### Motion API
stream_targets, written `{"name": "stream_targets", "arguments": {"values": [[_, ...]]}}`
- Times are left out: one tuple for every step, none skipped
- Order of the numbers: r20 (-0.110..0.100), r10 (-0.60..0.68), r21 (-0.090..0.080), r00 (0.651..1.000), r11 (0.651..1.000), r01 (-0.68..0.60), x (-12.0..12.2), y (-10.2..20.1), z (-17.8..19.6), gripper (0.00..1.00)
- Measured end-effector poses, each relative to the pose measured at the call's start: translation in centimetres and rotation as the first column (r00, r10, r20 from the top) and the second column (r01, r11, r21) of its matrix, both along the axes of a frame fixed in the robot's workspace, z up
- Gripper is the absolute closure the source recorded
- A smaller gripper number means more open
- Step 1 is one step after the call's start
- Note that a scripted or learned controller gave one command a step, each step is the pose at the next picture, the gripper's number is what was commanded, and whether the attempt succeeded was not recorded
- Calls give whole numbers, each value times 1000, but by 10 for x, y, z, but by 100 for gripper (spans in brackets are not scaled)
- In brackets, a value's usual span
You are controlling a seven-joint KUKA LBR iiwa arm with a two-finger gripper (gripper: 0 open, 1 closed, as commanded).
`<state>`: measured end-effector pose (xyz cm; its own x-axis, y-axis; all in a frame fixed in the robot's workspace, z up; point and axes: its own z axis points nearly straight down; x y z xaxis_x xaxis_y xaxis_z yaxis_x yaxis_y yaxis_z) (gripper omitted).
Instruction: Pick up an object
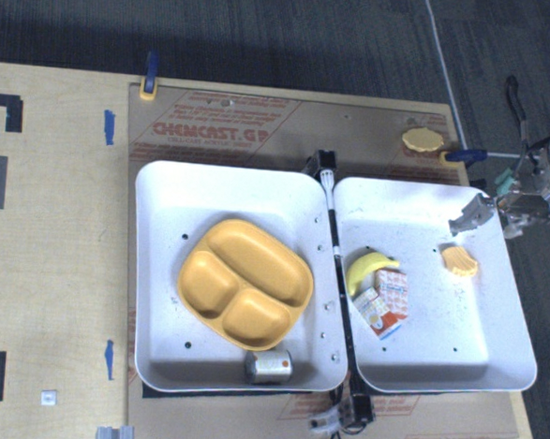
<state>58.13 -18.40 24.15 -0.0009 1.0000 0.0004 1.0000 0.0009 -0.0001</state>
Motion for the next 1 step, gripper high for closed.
{"name": "stream_targets", "arguments": {"values": [[3, 4, 6, 1000, 1000, -4, -52, -33, -144, 0]]}}
